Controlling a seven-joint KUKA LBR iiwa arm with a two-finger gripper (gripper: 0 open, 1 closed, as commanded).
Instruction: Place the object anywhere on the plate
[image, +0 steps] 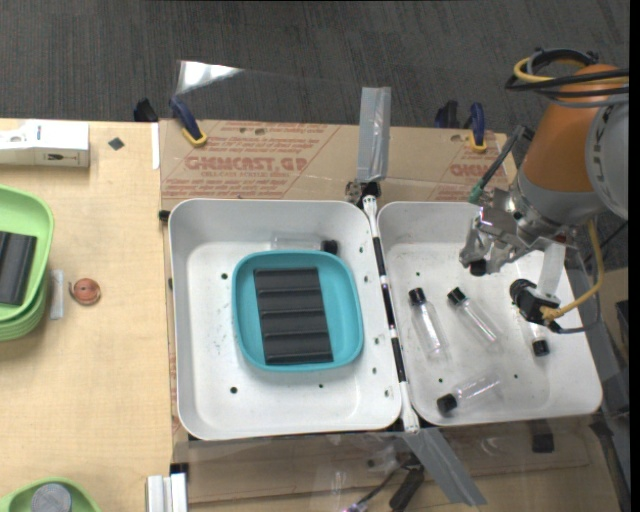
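While three vials (427, 319) lie near | fingers (478, 262) overhead | plate (297, 311) apart

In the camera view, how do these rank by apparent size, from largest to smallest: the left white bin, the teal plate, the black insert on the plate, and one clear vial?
1. left white bin
2. teal plate
3. black insert
4. clear vial

The three vials look alike in size, so I do not rank them.
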